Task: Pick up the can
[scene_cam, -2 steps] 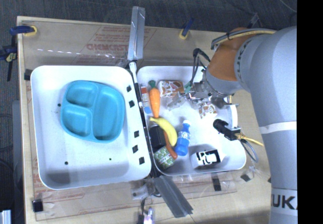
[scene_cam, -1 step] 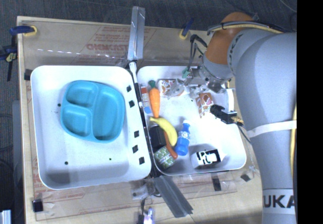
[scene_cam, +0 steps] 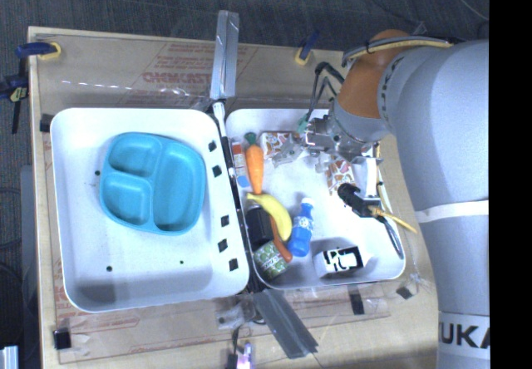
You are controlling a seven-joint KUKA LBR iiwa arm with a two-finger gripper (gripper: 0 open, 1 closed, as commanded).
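The can point(scene_cam: 270, 259), dark with a green label, lies in the near left corner of the right bin point(scene_cam: 391, 272). It sits just below a banana point(scene_cam: 275, 215) and left of a blue bottle point(scene_cam: 301, 228). My gripper point(scene_cam: 318, 141) hangs over the far part of the same bin, above crinkled snack packets point(scene_cam: 279, 144). It is well away from the can, up and to the right of it. Nothing shows in the gripper.
A carrot point(scene_cam: 255, 168) lies along the right bin's left wall. A black box with a white label point(scene_cam: 341, 259) rests at its near edge, and another packet point(scene_cam: 342, 174) lies under the wrist. The left bin point(scene_cam: 83, 276) holds a blue divided plate point(scene_cam: 154, 182).
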